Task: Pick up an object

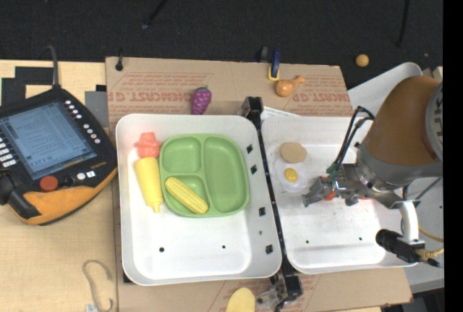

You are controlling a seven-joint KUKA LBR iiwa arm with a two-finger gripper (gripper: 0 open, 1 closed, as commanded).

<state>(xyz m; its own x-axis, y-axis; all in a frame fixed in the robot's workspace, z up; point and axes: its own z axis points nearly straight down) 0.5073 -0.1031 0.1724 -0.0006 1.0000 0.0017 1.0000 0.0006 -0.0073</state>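
- White plastic, two shallow bins side by side: left bin (145,245) and right bin (340,249), set on brown cardboard (159,86).
- In the left bin, a green divided plate (217,169); on its lower left section a yellow corn cob (187,195), long axis slanting from upper left to lower right.
- Just left of the plate, a yellow bottle (149,182) lying with its long axis running up and down the view, tilted slightly, touching a pink toy (147,145) at its upper end.
- In the right bin, a tan round cookie (293,152) near the upper left, and just below it a fried egg (291,176), white with a yellow yolk; round, so no clear pointing direction.
- Gripper (316,196) low over the right bin, just right of the egg, pointing left; whether open or closed cannot be told, and nothing seen held.
- Grey arm with brown-orange band (401,119) covering the right bin's right side.
- On the cardboard behind the bins: purple grapes (201,98), an orange pear-shaped toy (287,85), a blue and yellow clamp (274,66).
- At the front edge, a yellow lemon-like thing (241,300).
- Left on the bench, a control tablet (47,148) with grey screen and orange underside.
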